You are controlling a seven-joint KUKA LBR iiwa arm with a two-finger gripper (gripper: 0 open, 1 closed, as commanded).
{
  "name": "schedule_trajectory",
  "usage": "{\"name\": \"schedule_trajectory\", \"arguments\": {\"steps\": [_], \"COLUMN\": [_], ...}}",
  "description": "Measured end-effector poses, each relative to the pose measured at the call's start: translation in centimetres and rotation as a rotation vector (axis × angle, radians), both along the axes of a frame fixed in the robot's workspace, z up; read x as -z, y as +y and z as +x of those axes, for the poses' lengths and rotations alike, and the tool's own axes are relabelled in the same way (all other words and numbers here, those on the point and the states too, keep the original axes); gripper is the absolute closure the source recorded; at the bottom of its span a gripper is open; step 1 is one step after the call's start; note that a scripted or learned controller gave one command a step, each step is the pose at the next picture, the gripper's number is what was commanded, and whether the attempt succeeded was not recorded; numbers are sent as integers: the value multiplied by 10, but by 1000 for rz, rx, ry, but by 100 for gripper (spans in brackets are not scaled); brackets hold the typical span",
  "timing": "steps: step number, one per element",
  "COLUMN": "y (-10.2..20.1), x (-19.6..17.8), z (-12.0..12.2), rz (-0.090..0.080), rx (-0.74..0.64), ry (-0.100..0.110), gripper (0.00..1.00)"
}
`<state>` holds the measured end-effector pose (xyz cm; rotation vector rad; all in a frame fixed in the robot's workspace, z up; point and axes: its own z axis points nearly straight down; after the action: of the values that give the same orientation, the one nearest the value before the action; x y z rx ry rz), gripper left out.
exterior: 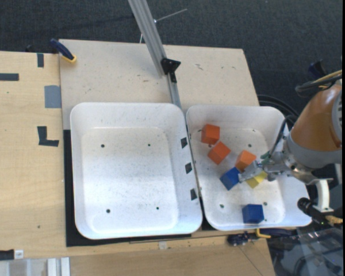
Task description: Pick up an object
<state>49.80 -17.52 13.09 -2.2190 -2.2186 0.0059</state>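
Fixed above the bench (23, 125), looking down at a slant. Far enough back to take in both white bins: left bin (80, 154) and right bin (270, 117) side by side. Arm (319, 128) entering from the right edge of the view.

The tool (257, 170) sits low in the right bin (273, 117) among orange, blue and yellow blocks (253, 181).
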Motion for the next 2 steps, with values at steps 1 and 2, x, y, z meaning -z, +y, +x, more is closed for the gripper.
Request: {"name": "schedule_trajectory", "arguments": {"steps": [1,2], "y": [1,-5], "x": [-12,-70], "z": [1,9], "rz": [1,-2], "rx": [-2,-2], "ry": [-2,-10], "gripper": [100,100]}}
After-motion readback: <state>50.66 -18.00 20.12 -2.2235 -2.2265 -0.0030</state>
